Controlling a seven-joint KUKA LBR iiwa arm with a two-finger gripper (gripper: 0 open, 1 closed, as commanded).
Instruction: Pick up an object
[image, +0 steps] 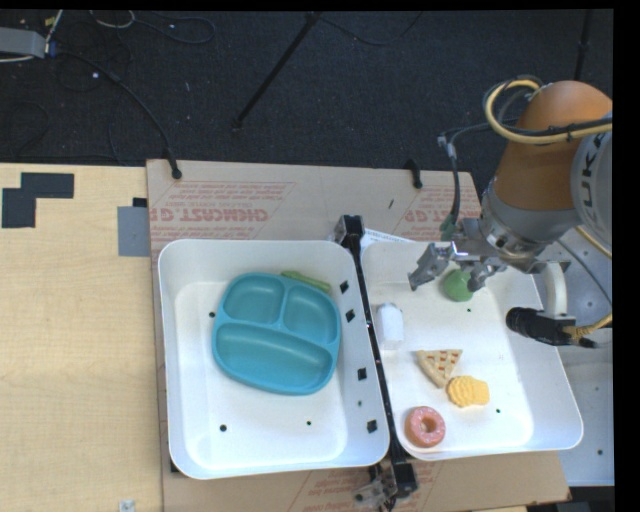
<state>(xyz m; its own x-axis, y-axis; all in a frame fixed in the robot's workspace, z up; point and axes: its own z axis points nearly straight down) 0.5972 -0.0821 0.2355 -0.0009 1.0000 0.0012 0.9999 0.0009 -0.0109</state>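
The pale wooden worktop (70, 350) carries a sheet of printed cardboard (250, 200), and on that sheet sit two shallow white bins side by side, touching along a dark divider. The grey arm (550, 150) with its orange band reaches in from the right and hangs over the far part of the right bin (525, 405). The left bin (190, 400) holds a blue divided plate (278, 332) lying flat, with a sliver of something green (310, 281) peeking out from behind its far edge (too little of it shows to say what it is). The end effector (447, 280) points down toward the right bin's far half with its two fingers spread wide open, and it has hold of nothing. A small green round object (460, 290) lies on the bin floor in the gap between the fingertips, closer to the right-hand one; whether that finger touches it cannot be told. In the same bin, a white lump (388, 324) rests against the divider wall, a tan wedge (440, 365) like a slice of pie lies near the middle, a yellow piece (468, 391) sits just beside the wedge on its near side, and a pink doughnut (426, 427) lies by the near rim.
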